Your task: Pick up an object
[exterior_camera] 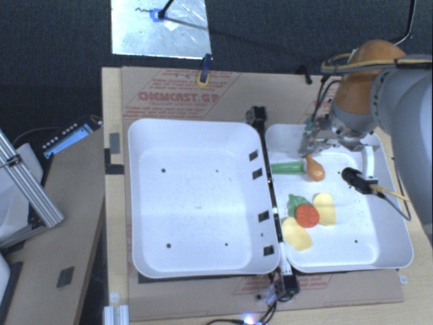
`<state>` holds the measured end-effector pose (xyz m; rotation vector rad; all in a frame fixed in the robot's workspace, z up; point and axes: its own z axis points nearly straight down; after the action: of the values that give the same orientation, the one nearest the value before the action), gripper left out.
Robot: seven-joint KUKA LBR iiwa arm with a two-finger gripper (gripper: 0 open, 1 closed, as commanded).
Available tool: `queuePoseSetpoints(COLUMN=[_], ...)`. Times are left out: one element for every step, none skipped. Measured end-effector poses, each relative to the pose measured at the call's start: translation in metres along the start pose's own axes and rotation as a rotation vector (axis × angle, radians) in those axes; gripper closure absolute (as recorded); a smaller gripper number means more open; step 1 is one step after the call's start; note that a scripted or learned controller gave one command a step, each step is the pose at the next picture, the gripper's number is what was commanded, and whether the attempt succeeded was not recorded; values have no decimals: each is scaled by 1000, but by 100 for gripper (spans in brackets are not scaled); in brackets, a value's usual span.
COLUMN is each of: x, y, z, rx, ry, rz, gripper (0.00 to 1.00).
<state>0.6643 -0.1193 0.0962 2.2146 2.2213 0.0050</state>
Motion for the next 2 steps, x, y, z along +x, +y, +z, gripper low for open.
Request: queuePoseSetpoints(x=[50,152], y=[9,-14], z=[-236,-160], rx=[-16,10], ry=[0,6], rz=[-6,-10], gripper=[100,100])
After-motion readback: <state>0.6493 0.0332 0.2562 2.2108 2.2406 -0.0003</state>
